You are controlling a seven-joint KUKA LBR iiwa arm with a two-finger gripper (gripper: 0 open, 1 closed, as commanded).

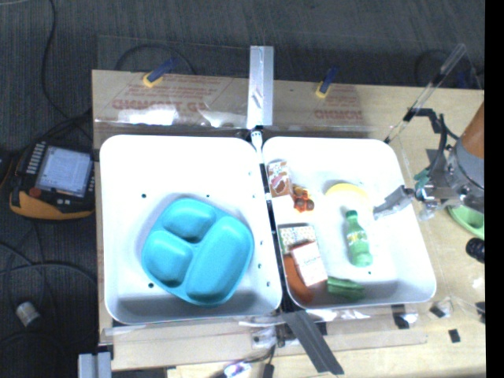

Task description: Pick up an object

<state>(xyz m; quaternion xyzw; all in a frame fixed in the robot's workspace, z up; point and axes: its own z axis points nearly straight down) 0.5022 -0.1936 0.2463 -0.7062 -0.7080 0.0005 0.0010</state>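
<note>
- Left bin [126, 164]: a blue sectioned plate [197, 248] lies tilted near its front
- Right bin [394, 172]: snack packets [279, 178] along the divider; green bottle [357, 239] lying mid-bin; yellow item [346, 189] just behind it
- Gripper [394, 203]: over the bin's right rim; whether its fingers are open, I cannot tell

The arm [465, 160] enters at the right edge of the camera view. Its casing is grey, with an orange band [475, 132] above the wrist. Dark cables loop along the wrist housing, and a thin pale rod or tube slants away from it. The gripper [390, 205] is a slim grey metal assembly. Small teal fittings sit near its base; their exact form is unclear.
</note>
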